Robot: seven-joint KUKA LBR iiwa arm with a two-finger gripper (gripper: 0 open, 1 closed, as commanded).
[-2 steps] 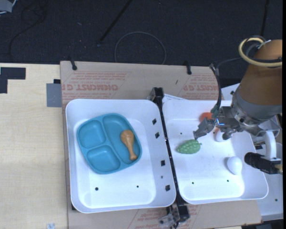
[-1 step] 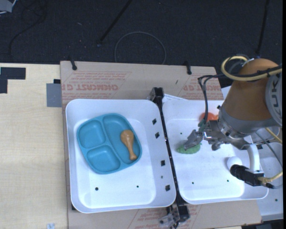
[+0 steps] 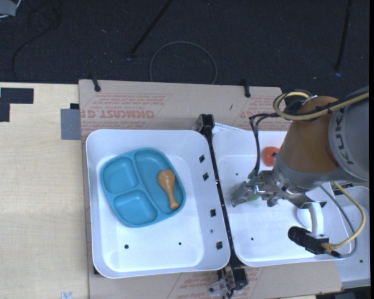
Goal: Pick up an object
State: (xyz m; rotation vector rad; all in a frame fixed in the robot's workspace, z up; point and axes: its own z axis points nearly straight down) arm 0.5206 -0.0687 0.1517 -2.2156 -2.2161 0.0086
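step: reaching into right bin (image 3: 280, 254) | gripper (image 3: 244, 194): hanging low, cannot tell its state | tip: centring over 1 object before descending, avoiding bin wall

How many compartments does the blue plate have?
3. The blue divided plate has two smaller compartments on the left and one long compartment on the right, holding the toy chicken drumstick.
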